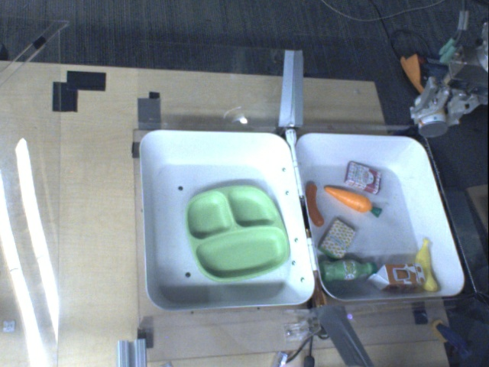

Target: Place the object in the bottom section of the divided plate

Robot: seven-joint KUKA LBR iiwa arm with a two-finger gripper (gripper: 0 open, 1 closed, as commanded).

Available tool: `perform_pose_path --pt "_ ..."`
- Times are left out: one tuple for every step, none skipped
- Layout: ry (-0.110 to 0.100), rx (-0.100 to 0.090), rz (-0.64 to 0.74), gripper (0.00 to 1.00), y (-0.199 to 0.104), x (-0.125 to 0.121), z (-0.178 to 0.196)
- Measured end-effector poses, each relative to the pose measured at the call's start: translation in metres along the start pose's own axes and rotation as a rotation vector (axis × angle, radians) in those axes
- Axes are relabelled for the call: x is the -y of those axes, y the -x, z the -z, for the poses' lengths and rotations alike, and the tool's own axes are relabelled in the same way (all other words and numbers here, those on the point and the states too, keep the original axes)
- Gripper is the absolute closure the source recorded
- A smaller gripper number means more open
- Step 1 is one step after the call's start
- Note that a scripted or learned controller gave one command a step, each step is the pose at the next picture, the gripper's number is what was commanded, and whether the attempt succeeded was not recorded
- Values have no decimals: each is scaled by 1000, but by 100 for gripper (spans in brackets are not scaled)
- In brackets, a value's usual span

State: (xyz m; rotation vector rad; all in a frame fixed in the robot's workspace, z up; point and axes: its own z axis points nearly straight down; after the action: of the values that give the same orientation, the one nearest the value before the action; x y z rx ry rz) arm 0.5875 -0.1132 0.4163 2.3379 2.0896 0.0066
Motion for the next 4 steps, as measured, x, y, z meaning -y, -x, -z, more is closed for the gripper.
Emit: perform_pose_path --pt "-6 -1 -123 100 -33 50 -168" --pt "-4 -1 20 100 -42 66 -168" --pt "-6 -2 17 100 -119 54 -215" --pt "-7 -2 128 100 -202 126 -231"
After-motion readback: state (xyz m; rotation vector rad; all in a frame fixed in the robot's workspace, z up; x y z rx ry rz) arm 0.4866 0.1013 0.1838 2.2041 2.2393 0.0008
